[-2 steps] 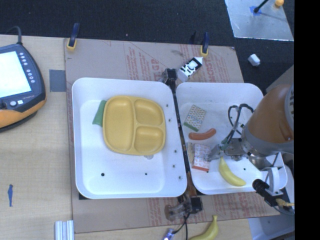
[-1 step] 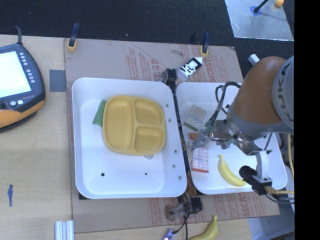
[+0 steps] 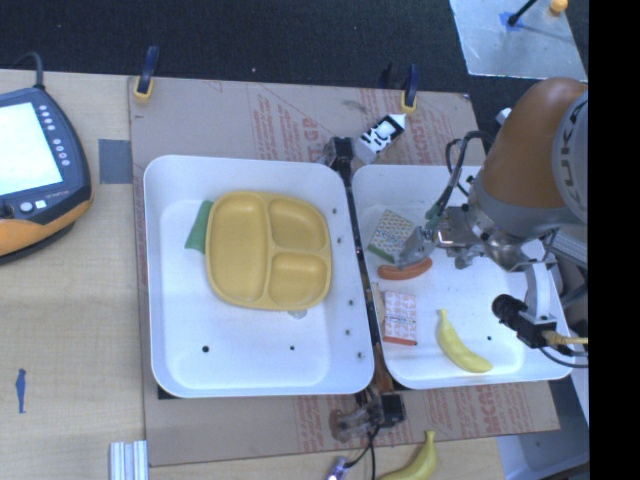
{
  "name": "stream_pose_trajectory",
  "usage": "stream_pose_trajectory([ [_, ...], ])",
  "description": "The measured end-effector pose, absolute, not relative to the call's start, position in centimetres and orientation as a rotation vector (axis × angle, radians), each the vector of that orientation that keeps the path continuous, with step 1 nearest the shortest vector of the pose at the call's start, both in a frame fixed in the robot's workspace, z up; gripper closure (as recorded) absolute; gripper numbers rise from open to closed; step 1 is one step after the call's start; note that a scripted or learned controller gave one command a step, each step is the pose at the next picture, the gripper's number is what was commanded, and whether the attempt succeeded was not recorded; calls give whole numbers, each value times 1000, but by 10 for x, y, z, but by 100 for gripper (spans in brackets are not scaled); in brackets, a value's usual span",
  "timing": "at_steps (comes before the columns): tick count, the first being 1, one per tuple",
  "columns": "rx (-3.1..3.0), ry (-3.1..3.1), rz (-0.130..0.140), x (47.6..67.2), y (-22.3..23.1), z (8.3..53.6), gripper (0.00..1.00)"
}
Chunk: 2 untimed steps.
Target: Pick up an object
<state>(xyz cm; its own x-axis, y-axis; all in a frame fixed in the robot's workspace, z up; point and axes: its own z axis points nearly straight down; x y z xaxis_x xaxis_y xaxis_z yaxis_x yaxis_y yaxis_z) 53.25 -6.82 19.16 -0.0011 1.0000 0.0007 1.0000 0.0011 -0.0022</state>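
The two white bins sit side by side so the arm can reach into either from the right. The left bin (image 3: 180, 368) holds a yellow divided plate (image 3: 268, 248) lying flat on top of a green item (image 3: 198, 226), which peeks out at the plate's left edge, likely too covered to be an easy pick. The right bin (image 3: 500, 370) carries the smaller, more graspable things: a grey mesh-patterned packet (image 3: 391, 232) near its upper left, a red sausage-shaped toy (image 3: 405, 268) just below it, a small pink-and-white packet (image 3: 399, 315) further down, and a yellow banana (image 3: 459, 345) lying flat toward the bin's lower middle. The gripper (image 3: 428, 236) is low over the upper left part of this bin, its tip just beside the mesh packet and right above the red sausage, which suggests one of those two is the target. The wrist and cables hide the fingers enough that I cannot tell whether they are spread or closed, and nothing can be seen held. The banana lies well apart from the gripper. Outside the bins, a second banana (image 3: 420, 459) rests on the cardboard at the bottom edge, out of play, and a teach pendant (image 3: 35, 173) sits at the bench's left.
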Motion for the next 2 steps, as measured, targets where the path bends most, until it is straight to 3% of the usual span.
stream_pose_trajectory([
  [1, -2220, -2221, 2, 553, -149, 146, 0],
  [2, -2215, -2223, -1, 547, -43, 202, 0],
])
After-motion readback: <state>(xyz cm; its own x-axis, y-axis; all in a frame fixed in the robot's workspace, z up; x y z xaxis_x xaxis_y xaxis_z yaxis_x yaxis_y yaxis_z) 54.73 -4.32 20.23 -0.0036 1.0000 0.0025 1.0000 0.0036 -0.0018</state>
